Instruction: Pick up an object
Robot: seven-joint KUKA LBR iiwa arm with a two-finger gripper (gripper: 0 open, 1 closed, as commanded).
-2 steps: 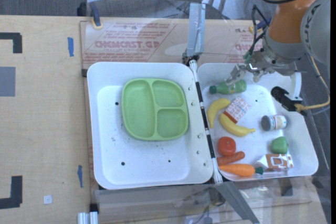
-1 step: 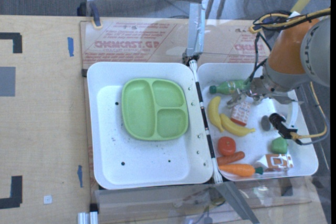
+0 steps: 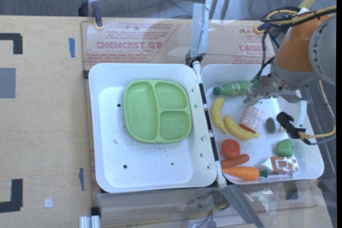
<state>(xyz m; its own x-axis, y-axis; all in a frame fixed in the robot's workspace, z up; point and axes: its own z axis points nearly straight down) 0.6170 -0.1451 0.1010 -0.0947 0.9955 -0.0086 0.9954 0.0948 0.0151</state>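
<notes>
Your gripper (image 3: 255,94) hangs over the far side of the right bin (image 3: 315,165), just above the small red-and-white can (image 3: 251,118); can't tell its jaw state. Nothing lifted yet. Drop straight onto the can and keep clear of the banana (image 3: 239,129) and the green bottle (image 3: 233,88) crowding it.

Two white bins sat side by side: the left bin (image 3: 101,131) and the right bin (image 3: 315,165). There was one green plate (image 3: 157,110) with three compartments. Two bananas were there, one (image 3: 217,114) beside the other (image 3: 239,128). Two carrots lay close together, one (image 3: 235,160) above the other (image 3: 243,172). There was one tomato (image 3: 231,147), one green bottle (image 3: 233,88), one red-and-white can (image 3: 251,118), one green pepper (image 3: 285,147), one grey stone (image 3: 270,125) and one small carton (image 3: 283,165).
</notes>
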